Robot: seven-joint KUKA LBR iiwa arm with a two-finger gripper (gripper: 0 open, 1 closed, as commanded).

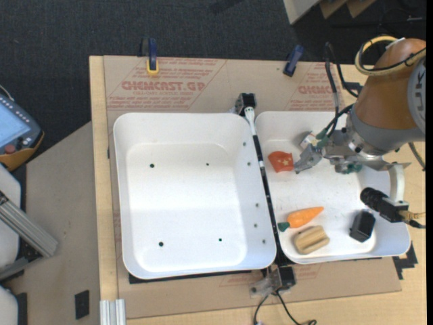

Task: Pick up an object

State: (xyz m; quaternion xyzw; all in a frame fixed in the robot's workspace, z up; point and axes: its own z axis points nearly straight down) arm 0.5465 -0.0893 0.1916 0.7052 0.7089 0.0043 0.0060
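The gripper (302, 160) hangs low in the right bin (338, 246); its grip cannot be told. A red strawberry-like toy (280, 160) lies just beside its tip, long axis unclear. Cardboard (196, 76) underlies both bins.

The arm (389, 103) is cut off by the frame's right edge, so its base goes unseen. Its bulk covers the far right corner of the right bin (338, 249). The tool (306, 160), just right of the red object (281, 161), is too small and cluttered with cables to tell how its fingers stand. Left of the left bin (135, 249), a blue-screened device (13, 124) is cropped by the frame's left edge.
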